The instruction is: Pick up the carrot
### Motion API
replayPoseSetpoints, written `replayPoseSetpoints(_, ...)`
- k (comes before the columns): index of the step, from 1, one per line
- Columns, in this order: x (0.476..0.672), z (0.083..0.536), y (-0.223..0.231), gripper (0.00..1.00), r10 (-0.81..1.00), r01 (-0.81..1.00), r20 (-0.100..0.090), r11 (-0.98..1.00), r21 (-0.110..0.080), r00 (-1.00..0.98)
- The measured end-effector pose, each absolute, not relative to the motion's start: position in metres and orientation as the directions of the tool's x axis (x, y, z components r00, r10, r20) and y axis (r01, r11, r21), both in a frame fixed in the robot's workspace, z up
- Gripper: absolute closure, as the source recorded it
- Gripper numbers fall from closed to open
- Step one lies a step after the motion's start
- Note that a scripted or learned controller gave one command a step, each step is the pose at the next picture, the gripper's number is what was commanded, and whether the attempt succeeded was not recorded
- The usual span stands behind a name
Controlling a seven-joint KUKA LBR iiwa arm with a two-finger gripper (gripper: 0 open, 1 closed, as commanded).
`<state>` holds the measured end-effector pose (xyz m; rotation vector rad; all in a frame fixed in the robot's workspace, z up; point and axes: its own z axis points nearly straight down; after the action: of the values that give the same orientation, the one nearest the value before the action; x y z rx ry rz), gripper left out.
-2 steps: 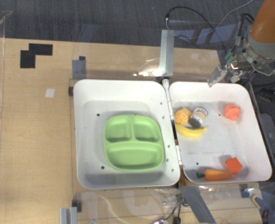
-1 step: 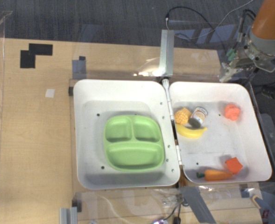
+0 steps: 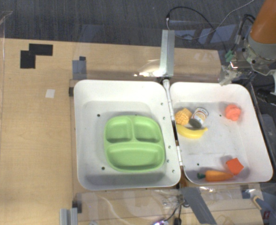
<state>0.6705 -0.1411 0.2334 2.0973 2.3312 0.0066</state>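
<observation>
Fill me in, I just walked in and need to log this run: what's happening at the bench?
A KUKA arm is parked above the far right corner of the right bin, holding nothing visible. The carrot it is meant to pick lies untouched at the bin's near edge, beside an orange block. The left bin holds a green divided plate.

No text can be read anywhere; the small can [image 3: 199, 116] in the right bin [image 3: 250, 125] bears a label too blurred to make out.

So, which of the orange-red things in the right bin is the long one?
The carrot, lying along the bin's front wall with a green tip; the other two are short and chunky.
</observation>
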Motion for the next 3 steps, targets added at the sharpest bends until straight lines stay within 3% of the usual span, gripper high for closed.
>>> replayPoseSetpoints(1, 0.615, 0.312, -0.206, 1.00, 0.996, 0.996, -0.004, 0.086, 0.009, -0.086)
replayPoseSetpoints(2, 0.520, 0.344, -0.201, 1.00, 0.993, 0.993, -0.003, 0.122, 0.007, -0.122)
replayPoseSetpoints(3, 0.496, 0.352, -0.206, 1.00, 0.990, 0.990, -0.001, -0.141, 0.006, 0.141)
